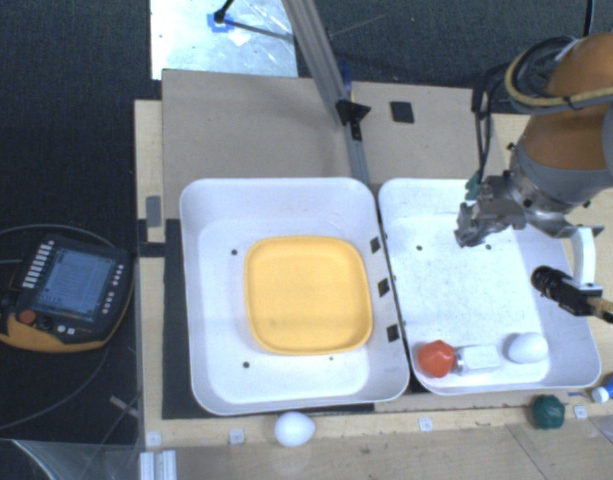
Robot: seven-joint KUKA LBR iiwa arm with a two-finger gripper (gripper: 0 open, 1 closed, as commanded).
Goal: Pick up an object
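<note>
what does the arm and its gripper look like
The arm is a rounded grey body with a broad orange band above the wrist, and black cables loop over its top. The gripper is a small dark grey metal assembly with short fingers.

Dark, speckled carpet floor surrounds a tan bench top with pale wooden edging. A handheld control pendant with a lit screen and orange casing lies on the floor at left, thin cables trailing from it. Far edge: a bright, reflective sheet, and a grey metal pole slanting down to the bench.
</note>
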